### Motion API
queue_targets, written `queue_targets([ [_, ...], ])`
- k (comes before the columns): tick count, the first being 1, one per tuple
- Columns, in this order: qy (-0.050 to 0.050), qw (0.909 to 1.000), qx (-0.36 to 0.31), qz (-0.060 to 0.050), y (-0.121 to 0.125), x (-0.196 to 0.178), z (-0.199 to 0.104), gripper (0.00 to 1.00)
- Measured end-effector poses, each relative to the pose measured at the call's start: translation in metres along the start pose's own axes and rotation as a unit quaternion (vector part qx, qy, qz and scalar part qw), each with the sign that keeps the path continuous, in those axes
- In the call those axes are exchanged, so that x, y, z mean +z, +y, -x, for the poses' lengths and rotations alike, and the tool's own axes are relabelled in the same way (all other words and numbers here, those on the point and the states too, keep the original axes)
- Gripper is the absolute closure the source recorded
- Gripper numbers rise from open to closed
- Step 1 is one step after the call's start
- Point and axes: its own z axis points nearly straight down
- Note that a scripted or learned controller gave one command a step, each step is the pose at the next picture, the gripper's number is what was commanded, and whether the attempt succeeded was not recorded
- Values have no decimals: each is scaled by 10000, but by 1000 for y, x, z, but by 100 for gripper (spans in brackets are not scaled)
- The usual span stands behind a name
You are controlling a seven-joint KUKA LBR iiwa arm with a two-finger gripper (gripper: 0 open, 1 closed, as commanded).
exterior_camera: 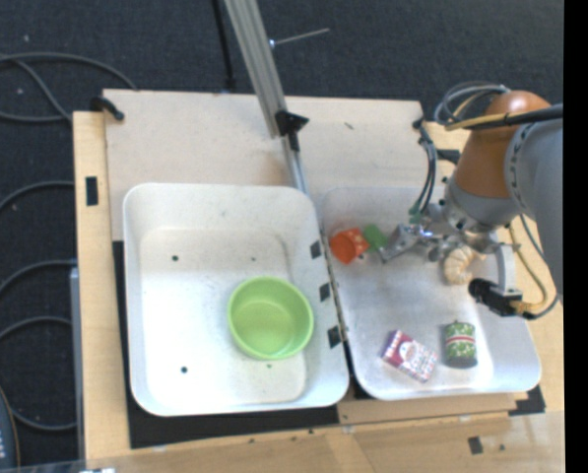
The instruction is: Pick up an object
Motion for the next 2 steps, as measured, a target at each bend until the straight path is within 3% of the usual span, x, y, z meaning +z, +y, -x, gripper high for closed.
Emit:
queue_targets([
  [1,-2,10000,4,40,2,-15,1,100],
  [2,8,10000,-19,54,10,-67,-6,100],
])
